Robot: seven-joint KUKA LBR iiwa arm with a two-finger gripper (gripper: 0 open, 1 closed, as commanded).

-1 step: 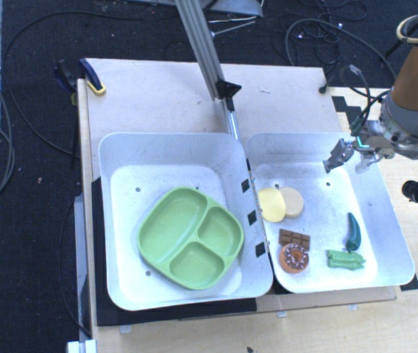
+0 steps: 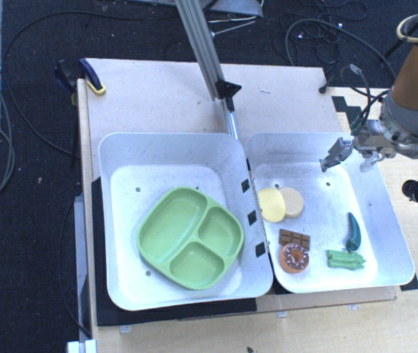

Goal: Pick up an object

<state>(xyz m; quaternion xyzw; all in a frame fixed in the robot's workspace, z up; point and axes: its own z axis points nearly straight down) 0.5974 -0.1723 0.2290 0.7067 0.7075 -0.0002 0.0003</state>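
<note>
So we've got the hand (image 2: 350, 156) hovering over the right bin's (image 2: 385, 219) back edge, fingers spread wide, nothing in them. The objects sit lower in that bin: yellow rounds (image 2: 280, 204), chocolate bar (image 2: 294, 238), donut (image 2: 294, 258), green bits (image 2: 346, 259). Left bin has a green divided plate (image 2: 190, 237).

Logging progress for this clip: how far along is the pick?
Nothing looks picked yet. The tool hovers over the right bin near its far edge, with nothing between its fingers. The yellow piece, donut and green items lie in the bin; approach, grasp and lift remain.
</note>
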